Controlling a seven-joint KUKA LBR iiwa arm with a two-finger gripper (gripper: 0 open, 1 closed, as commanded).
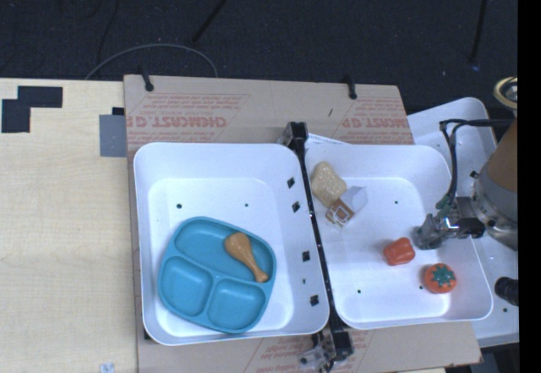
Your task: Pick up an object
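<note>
The right bin (380, 312) holds a beige bread-like piece (327, 183), a small toy house (345, 207), a red-orange pepper-like piece (399, 252) and an orange tomato with a green top (439, 278). My gripper (428, 233) hangs at the right bin's right side, just right of and slightly above the red-orange piece. Nothing shows between its fingers. In the left bin (211, 164) a blue divided plate (215, 277) carries a toy chicken drumstick (247, 254).
A black divider clip strip (308, 227) runs between the two bins. The bins rest on a cardboard sheet (254, 113) on a light wooden bench (59, 227). Black cables (452, 151) loop near the arm at the right.
</note>
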